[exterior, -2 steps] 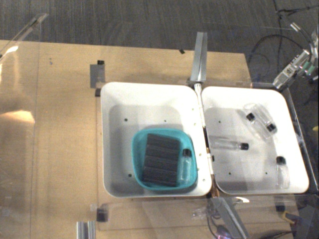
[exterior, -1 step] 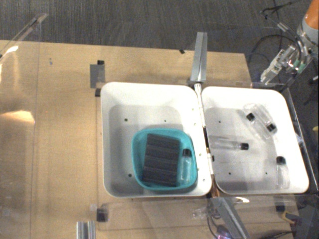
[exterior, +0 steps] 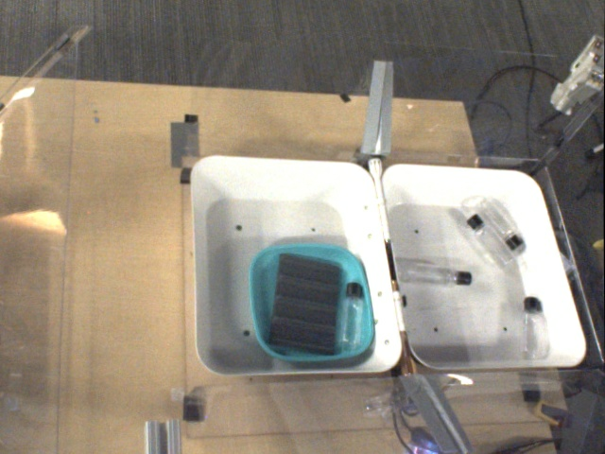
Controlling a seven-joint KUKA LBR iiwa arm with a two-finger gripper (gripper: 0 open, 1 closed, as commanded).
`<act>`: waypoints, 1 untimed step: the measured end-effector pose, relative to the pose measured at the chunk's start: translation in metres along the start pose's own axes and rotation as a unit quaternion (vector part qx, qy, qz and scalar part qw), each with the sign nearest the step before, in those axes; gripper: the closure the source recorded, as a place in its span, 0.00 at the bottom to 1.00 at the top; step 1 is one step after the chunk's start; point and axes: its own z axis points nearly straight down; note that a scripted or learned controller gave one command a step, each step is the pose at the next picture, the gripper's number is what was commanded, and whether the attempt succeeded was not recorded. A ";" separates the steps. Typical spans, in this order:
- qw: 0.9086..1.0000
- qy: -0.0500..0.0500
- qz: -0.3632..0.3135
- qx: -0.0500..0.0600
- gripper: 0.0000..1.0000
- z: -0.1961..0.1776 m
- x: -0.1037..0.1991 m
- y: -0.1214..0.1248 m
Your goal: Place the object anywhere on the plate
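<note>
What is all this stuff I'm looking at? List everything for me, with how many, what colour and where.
Bins: two, white, side by side on the bench, left bin and right bin.
Plate: one, teal, in the left bin, toward its near right corner.
Ridged block: one, dark grey, lying on the plate.
Vials on the plate: one, clear with a dark cap, along the plate's right edge.
Vials in the right bin: four, clear with dark caps, two near the far side, one in the middle, one at the near right.
Bench: one, light wood.
Floor: dark grey carpet, beyond the bench.
Robot part: pale metal, at the top right corner.
</note>
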 end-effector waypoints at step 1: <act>1.000 0.001 0.000 0.000 0.00 0.001 0.000 0.000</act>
